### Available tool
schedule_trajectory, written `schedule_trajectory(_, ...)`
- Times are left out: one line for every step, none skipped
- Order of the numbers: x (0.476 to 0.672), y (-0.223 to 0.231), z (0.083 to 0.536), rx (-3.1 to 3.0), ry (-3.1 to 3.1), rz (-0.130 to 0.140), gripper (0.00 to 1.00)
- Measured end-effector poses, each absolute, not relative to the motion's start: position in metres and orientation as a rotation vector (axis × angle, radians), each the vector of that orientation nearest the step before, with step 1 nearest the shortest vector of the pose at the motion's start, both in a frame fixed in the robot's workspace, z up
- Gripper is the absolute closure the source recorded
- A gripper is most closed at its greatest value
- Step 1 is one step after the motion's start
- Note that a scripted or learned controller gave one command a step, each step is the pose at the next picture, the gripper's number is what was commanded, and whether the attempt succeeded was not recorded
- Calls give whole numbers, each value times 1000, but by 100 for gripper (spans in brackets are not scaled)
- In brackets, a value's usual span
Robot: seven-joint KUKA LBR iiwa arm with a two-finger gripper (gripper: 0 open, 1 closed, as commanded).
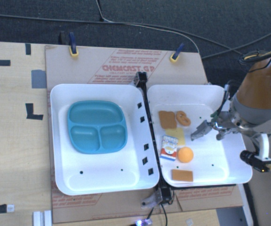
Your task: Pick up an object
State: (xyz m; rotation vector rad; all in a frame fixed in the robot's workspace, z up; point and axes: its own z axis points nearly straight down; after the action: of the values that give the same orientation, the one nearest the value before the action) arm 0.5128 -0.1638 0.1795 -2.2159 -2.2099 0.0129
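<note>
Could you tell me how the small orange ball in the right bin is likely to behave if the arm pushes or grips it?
The orange ball looks round and smooth, so it would probably roll on the right bin if nudged. It may squirt out of a pinch placed off-centre. It touches the small carton, which might shift too.

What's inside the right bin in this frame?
The right bin holds a brown slice, a small pretzel-like piece, a yellow square, a small carton, an orange ball and a tan block. The pincer partly hides the floor beneath it.
</note>
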Motion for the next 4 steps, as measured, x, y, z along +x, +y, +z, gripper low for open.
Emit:
schedule_trajectory(516, -164, 185, -2219, -2221, 2, 0)
schedule_trajectory(505, -165, 128, -2217, -2217, 6, 0)
schedule_trajectory(506, -164, 83, -2221, -2223, 2, 0)
schedule_trajectory(506, -165, 96, -2225, -2226, 1, 100)
